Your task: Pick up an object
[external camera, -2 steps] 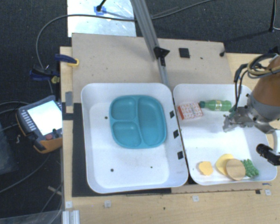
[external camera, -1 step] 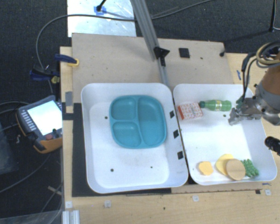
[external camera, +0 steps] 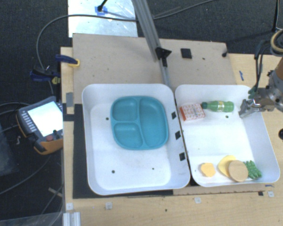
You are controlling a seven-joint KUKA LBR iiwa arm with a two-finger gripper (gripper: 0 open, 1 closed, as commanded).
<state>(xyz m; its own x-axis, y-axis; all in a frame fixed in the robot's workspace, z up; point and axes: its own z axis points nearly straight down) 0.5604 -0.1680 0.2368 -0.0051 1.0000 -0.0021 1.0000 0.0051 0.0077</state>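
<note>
Teal plate left; green bottle right.

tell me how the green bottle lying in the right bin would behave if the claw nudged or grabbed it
The green bottle lies on its side on the smooth floor of the right bin, so a nudge would probably roll it. Its rounded body may slip between fingers. It looks small and toy-like, so likely light. It could bump the checked block beside it.

The arm is cut off by the right edge, so little beyond its wrist shows. The pincer at the right bin's rim is too small and blurred to read its parts. The green leafy piece is partly hidden behind the tan round disc.
</note>
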